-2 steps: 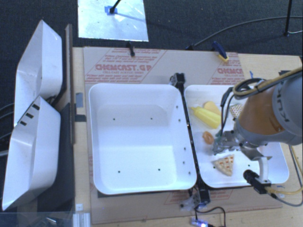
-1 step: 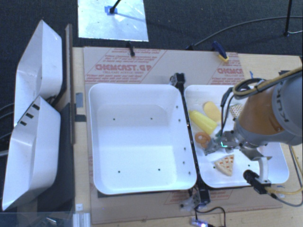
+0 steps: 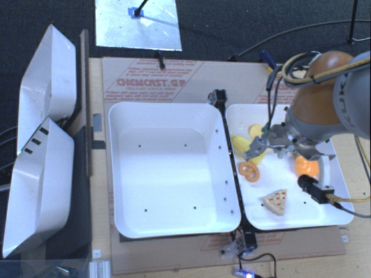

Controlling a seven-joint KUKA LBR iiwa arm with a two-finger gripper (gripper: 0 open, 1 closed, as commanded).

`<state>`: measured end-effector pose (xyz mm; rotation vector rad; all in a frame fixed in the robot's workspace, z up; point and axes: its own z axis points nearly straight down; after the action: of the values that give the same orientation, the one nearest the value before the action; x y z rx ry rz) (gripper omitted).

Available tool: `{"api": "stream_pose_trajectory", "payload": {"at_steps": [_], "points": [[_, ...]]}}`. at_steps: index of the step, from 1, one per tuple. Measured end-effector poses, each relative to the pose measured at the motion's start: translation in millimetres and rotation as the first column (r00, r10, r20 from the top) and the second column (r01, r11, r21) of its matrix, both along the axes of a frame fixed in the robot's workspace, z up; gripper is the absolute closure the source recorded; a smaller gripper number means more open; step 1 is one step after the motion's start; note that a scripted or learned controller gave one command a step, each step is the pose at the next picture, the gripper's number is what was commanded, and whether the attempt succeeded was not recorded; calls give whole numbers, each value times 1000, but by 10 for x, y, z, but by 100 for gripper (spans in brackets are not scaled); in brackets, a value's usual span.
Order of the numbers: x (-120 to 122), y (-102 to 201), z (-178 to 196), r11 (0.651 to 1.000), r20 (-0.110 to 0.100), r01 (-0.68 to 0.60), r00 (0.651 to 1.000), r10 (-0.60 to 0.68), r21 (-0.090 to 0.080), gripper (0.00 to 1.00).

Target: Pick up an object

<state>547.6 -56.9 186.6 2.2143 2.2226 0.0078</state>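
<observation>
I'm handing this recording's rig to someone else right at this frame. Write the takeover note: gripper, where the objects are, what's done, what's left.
Gripper: low in the right bin, over the yellow banana-like piece; whether it is open or shut cannot be read from the view.
Objects, all in the right bin: the yellow piece near the left wall, a small yellow piece behind it, an orange ring just in front, a waffle-patterned wedge near the front, an orange object partly hidden under the arm.
Done: nothing visibly lifted.
Left: grasp one object and raise it.
</observation>
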Motion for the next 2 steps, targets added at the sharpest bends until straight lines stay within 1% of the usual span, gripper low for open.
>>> {"api": "stream_pose_trajectory", "payload": {"at_steps": [1, 2], "points": [[-4, -268, -1041, 1000, -11, 5, 1000, -5, -1, 0], [11, -263, -920, 1000, -7, 4, 1000, -4, 0, 100]]}}
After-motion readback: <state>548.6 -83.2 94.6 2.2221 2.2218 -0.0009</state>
